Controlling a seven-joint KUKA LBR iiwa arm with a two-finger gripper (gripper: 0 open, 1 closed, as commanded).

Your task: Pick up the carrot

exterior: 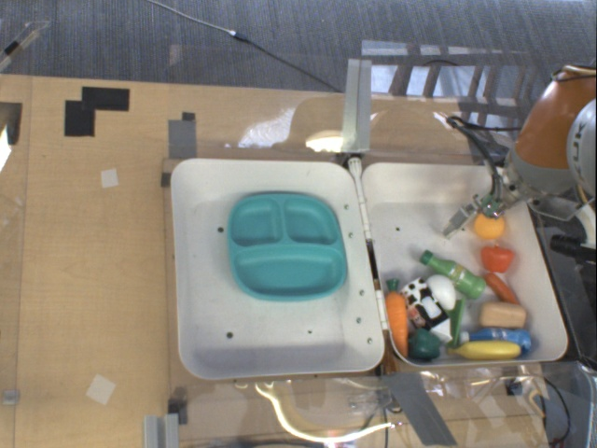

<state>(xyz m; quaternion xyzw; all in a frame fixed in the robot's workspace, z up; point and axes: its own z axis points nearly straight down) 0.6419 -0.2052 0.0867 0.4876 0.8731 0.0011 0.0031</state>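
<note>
**Gripper over the right bin's far side, carrot at its near left corner**

The carrot [397, 317] lies in the right bin [415, 189], against the bin's left wall near the front corner, pointing roughly front to back. Just beside it on the right sits a black-and-white toy, perhaps a cow [431, 301], with a dark green piece [424, 345] touching the carrot's front end.

The gripper [478, 209] hangs well apart from the carrot, over the far right part of the same bin. Its fingers [457, 220] look spread, with nothing between them, and a small yellow-orange fruit [489, 226] sits just beside the tips.

Further along the right wall lie a red tomato-like piece [497, 259], an orange sausage-shaped item [505, 289], a tan block [503, 315], and a banana [485, 350] at the front. A green bottle [454, 274] lies tilted in the middle.

The left bin [201, 278] holds a teal divided tray [286, 245]. Both bins rest on the table [84, 269].
</note>
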